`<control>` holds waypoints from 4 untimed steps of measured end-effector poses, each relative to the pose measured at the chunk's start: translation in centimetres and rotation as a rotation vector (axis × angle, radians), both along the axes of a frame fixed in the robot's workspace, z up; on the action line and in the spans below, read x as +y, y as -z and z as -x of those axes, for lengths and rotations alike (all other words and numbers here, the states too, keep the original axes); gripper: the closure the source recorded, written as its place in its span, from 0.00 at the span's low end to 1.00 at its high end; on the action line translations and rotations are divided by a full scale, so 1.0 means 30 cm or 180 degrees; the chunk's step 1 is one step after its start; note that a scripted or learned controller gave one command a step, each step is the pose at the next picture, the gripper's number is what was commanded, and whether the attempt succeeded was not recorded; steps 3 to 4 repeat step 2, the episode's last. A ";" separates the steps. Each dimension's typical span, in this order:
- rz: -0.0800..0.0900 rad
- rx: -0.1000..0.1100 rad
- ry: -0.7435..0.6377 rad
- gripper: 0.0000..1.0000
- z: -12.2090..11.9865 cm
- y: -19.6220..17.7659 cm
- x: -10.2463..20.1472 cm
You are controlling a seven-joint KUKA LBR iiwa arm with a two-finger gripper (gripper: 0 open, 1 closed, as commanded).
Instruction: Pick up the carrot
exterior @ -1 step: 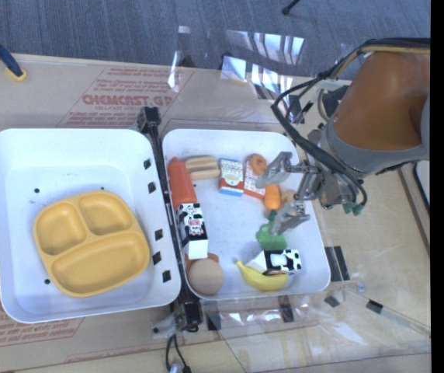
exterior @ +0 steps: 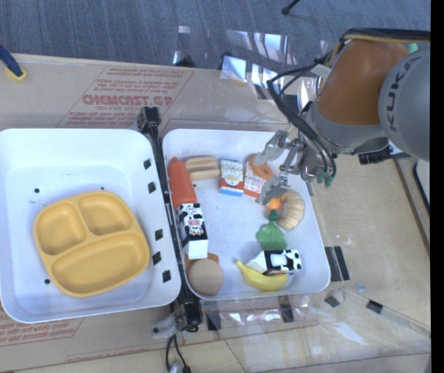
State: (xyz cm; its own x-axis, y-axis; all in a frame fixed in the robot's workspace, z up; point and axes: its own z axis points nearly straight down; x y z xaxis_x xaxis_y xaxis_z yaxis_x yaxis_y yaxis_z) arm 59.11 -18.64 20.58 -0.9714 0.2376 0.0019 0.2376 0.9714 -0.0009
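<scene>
Figure. Overhead view of the right bin (exterior: 315,231) with the arm (exterior: 377,92) reaching in from the right. The jaws (exterior: 278,176) hang over the bin's upper right part; whether they are open or closed cannot be told, since the metal linkage hides the tips, and nothing can be confirmed between them.

The carrot (exterior: 272,203) appears as a small orange piece directly beneath the jaws, at their lower edge, with a green leafy top (exterior: 271,235) further below on the side away from the arm. It rests against a tan croissant (exterior: 290,210), which lies just below and to the arm's side of the jaws. An orange carton (exterior: 256,176) sits just beside the jaws on the far side from the arm, with a small juice box (exterior: 231,177) beyond it. Well below the jaws lie a banana (exterior: 262,277) and a cow-patterned carton (exterior: 282,261).

Handling, as judged: the carrot is probably a light, rigid plastic toy with a smooth, tapered body that may slip out of a grip near the narrow end. The thicker orange section, taken across its width, looks the safest hold; the green top seems too irregular. Crowding by the croissant and carton leaves little clearance.
</scene>
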 end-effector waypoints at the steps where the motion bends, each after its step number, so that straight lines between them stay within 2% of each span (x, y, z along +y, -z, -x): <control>1: 0.0004 -0.0022 0.0537 0.00 -0.064 0.341 -0.068; 2: 0.0009 -0.0035 0.0505 1.00 -0.072 0.303 -0.062; 4: 0.0009 -0.0035 0.0505 1.00 -0.072 0.303 -0.062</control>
